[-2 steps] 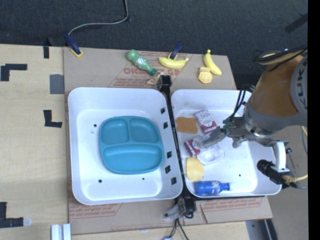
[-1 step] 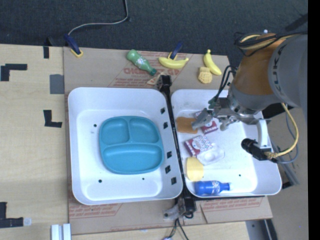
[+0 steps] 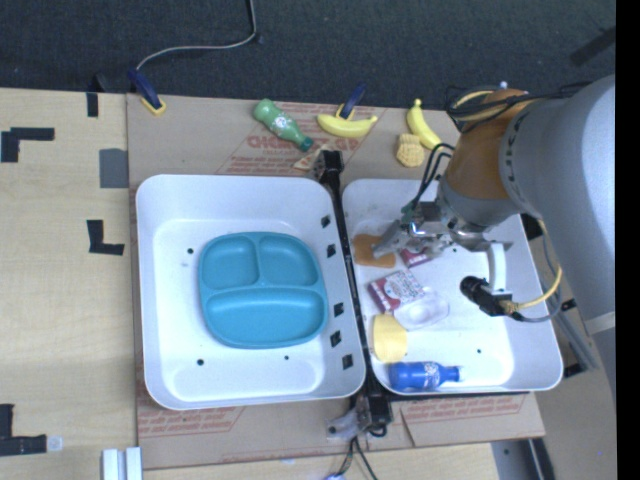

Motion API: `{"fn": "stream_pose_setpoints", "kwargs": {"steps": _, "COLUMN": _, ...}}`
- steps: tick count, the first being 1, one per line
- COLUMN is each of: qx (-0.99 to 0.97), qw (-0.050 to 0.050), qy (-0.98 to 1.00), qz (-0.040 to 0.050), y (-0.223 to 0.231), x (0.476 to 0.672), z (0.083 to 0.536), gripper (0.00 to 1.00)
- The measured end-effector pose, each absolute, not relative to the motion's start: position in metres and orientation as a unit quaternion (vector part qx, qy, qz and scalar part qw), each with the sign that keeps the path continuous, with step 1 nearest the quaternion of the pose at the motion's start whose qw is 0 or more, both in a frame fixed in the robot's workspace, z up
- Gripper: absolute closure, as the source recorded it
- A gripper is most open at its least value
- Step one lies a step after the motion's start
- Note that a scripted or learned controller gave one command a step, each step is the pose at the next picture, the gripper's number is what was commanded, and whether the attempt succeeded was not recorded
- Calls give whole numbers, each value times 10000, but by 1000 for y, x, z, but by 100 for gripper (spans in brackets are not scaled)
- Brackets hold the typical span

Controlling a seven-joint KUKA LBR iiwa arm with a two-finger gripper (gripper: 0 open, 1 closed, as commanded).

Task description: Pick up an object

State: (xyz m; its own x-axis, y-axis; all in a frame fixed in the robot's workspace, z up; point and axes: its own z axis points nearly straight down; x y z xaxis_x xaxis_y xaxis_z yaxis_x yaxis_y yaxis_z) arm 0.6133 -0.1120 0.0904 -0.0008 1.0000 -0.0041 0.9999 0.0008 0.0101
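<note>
The arm comes in from the right, and its gripper (image 3: 412, 232) hangs low over the upper left part of the right bin (image 3: 520, 353). Just left of it lies an orange-brown object (image 3: 371, 251), touching or nearly touching the gripper's tip. A red and white packet (image 3: 397, 288) lies directly below the gripper. Beside the packet sits a clear plastic cup (image 3: 426, 313). Further toward the front are a yellow block (image 3: 389, 339) and a blue bottle (image 3: 424, 374) on its side.
The left bin (image 3: 165, 218) holds a blue divided plate (image 3: 263, 289). Behind the bins on the cardboard lie a green bottle (image 3: 280, 124), two bananas (image 3: 346, 123) (image 3: 421, 127) and a small yellow piece (image 3: 408, 151). A black divider (image 3: 340, 258) separates the bins.
</note>
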Motion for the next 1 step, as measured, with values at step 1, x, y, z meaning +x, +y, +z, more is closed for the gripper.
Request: {"fn": "stream_pose_setpoints", "kwargs": {"steps": 1, "qx": 7067, "qw": 83, "qy": 7075, "qz": 40, "y": -112, "x": 615, "z": 102, "gripper": 100}}
